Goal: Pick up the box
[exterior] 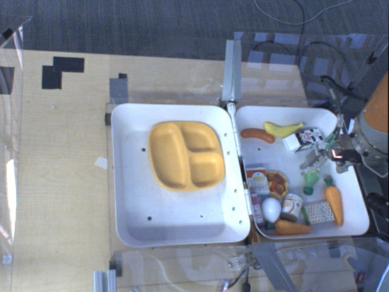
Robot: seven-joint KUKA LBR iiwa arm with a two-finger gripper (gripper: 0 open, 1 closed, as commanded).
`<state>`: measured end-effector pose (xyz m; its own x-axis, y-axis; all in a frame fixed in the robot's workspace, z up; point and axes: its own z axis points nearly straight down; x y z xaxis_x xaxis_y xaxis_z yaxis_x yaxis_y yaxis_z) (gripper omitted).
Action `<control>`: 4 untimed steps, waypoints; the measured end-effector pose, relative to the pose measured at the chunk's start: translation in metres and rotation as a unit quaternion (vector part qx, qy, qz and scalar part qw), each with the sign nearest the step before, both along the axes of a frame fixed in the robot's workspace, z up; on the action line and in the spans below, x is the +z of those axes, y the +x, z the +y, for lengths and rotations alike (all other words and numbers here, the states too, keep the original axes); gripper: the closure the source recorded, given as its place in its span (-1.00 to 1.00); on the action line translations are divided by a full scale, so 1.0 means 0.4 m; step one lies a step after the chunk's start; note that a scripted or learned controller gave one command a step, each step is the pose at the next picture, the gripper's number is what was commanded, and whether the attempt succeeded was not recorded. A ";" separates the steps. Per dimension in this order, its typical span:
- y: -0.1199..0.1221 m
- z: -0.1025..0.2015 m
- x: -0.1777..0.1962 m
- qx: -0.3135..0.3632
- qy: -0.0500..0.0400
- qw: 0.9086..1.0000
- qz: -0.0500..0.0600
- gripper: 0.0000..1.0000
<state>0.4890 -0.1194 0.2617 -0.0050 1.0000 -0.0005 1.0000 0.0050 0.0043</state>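
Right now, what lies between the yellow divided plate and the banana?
In the camera view, the two bins' adjoining rims and then a red sausage lie between the plate and the banana.

No readable text for you here. The small box (306, 138) in the right bin (363, 224) shows dark print on white, too small to make out. The packet (259, 184) by the divider and the cup (292, 205) carry coloured graphics; the letters are blurred. Nothing legible on the yellow tray (185, 154).
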 end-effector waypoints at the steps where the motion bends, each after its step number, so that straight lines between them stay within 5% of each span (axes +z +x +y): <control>1: 0.010 0.081 -0.399 -0.086 0.000 0.996 -0.009 -1.00; 2: 0.197 0.082 -0.420 -0.246 0.003 0.969 -0.008 -1.00; 3: 0.374 0.017 -0.420 -0.231 0.004 0.973 -0.003 -1.00; 4: 0.432 0.020 -0.430 -0.238 0.004 0.971 0.026 -1.00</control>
<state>0.6618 -0.1113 0.0898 0.4579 0.8890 -0.0050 0.8879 -0.4576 -0.0473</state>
